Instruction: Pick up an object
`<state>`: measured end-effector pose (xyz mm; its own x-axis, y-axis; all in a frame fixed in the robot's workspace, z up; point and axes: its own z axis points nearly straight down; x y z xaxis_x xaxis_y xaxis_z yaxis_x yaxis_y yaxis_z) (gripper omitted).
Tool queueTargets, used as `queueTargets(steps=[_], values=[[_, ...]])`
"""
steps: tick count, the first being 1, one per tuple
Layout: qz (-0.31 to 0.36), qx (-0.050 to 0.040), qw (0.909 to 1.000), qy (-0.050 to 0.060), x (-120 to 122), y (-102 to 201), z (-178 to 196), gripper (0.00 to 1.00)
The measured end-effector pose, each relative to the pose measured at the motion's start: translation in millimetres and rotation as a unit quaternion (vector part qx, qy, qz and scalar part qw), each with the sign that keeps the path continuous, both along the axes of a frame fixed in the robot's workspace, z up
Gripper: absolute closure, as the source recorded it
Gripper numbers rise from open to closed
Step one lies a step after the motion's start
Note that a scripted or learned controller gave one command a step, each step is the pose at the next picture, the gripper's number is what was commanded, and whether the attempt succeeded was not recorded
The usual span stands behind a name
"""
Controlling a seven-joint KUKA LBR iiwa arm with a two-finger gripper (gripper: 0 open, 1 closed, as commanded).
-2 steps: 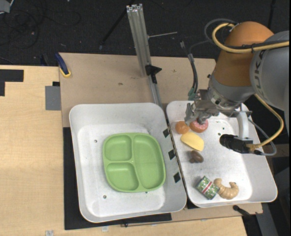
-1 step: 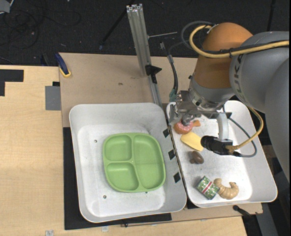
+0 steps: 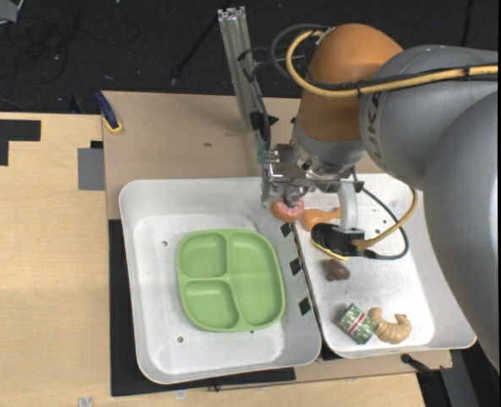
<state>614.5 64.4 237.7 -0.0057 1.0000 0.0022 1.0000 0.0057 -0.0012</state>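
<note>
The can (image 3: 354,323) and the tan curled toy (image 3: 392,327) lie nearest, in the right bin (image 3: 436,312), well below the fingers (image 3: 289,195). A brown lump (image 3: 336,270) sits between. The fingers hang over the seam between the bins, a pink-and-orange piece (image 3: 289,210) just under them; whether they pinch it I cannot tell. The left bin (image 3: 148,219) holds a green divided plate (image 3: 231,280), likely just clutter.

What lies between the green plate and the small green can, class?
In the camera view, between the green plate and green can lie the two bins' adjoining rims.
</note>
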Motion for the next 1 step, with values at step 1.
queueTargets(steps=[1], values=[[-0.001,-0.0008,1.0,0.001,10.9,44.8,-14.9,1.0]])
